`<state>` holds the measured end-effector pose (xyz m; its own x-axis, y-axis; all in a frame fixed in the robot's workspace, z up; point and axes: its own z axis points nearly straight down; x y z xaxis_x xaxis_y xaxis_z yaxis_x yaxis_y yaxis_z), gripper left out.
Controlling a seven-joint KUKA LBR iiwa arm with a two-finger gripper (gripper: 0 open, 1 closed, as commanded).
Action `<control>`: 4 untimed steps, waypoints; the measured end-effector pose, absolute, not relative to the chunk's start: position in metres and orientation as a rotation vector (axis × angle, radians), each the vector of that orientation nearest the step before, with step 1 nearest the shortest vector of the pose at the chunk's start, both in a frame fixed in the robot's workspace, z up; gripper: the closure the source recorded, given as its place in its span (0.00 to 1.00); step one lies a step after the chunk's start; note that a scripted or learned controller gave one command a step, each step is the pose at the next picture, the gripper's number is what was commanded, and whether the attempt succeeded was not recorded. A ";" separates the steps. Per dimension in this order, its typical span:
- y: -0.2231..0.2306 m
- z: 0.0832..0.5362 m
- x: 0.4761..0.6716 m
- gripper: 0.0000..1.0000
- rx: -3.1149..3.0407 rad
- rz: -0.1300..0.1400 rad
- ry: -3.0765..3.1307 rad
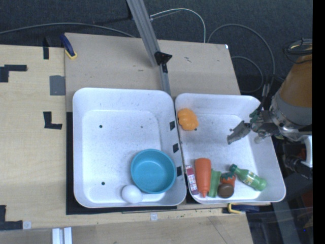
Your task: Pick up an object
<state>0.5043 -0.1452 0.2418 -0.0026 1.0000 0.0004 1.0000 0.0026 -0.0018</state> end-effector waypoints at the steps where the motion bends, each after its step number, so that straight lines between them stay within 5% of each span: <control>1: -0.145 0.242 0.504 0.00 -2.218 0.001 -2.222; 4: -0.136 0.088 0.499 0.00 -2.225 0.003 -2.224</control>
<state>0.4986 -0.1361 0.0882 0.0006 1.0000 -0.0046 1.0000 -0.0006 0.0018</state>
